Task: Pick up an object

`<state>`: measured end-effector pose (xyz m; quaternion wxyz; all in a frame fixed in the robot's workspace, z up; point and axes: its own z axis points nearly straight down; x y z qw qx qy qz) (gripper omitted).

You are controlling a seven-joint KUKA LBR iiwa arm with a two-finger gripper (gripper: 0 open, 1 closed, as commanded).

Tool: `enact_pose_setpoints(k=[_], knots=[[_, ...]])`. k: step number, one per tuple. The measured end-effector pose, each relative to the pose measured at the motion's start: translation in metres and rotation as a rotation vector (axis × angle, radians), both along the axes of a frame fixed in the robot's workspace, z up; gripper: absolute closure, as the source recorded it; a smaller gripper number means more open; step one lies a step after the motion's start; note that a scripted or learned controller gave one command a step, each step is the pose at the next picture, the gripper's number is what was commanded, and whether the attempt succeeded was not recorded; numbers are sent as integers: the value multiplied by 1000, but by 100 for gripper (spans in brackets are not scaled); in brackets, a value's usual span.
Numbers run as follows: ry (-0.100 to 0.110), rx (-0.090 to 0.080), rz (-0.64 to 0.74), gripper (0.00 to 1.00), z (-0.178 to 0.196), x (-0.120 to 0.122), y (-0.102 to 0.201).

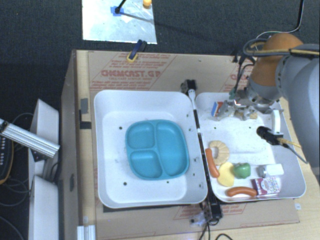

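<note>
Reaching in from three o'clock, the grey arm with its orange band holds its two-finger gripper (pixel 239 109) low over the far end of the right-hand shallow white bin (pixel 295 184). Whether the jaws stand wide or narrow cannot be told from this slanted view, and nothing shows between them.

Most pickable things lie toward six o'clock from the gripper, clustered at the bin's near end:
- a tan ring-shaped bagel (pixel 219 150);
- an orange carrot-like stick (pixel 212 162), its long axis running twelve to six, at the bin's left wall;
- a yellow rounded piece (pixel 226 174) touching a green pepper-like toy (pixel 242 170);
- a red sausage (pixel 240 192), long axis nine to three;
- a small red-and-white carton (pixel 266 185).

A small blue-and-red item (pixel 217 108) lies just beside the gripper at nine o'clock, nearest of all.

At nine o'clock, the left-hand white bin (pixel 107 134) holds a blue three-compartment plastic tray (pixel 156 149), its compartments bare.
</note>
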<state>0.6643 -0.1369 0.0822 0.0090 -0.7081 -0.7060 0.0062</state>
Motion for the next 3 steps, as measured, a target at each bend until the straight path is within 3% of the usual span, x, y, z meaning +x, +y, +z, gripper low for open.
enact_pose_setpoints(k=[1, 2, 3], knots=[[1, -4, 3, 0, -1, -1, 44], [-23, -6, 5, 0, 3, -22, -10], [7, -6, 2, 0, -1, -2, 39]])
